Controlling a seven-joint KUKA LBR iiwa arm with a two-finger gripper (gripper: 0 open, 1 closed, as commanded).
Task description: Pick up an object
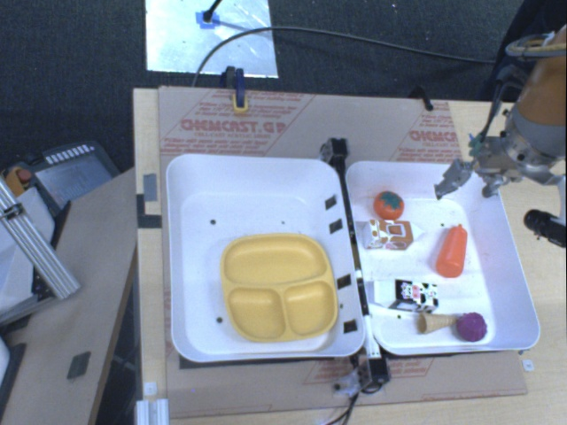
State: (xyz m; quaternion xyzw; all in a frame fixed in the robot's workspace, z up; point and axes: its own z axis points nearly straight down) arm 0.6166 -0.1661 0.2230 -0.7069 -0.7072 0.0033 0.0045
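Over right bin's (518, 277) far edge, pincer (467, 181) spread wide, holding nothing.

A grey metal arm (532, 144) with an orange band (542, 104) ends in a two-fingered grey hand (469, 182).

left bin (190, 184): divided tray (278, 286) | right bin (512, 264): ball (388, 204), carton (390, 235), bottle (452, 250), cone (454, 324) in front

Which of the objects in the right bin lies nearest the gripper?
The round orange-red tomato-like toy, at the bin's far end, lies closest to the gripper. The orange bottle, patterned cartons and purple-topped cone all lie farther toward the near edge.
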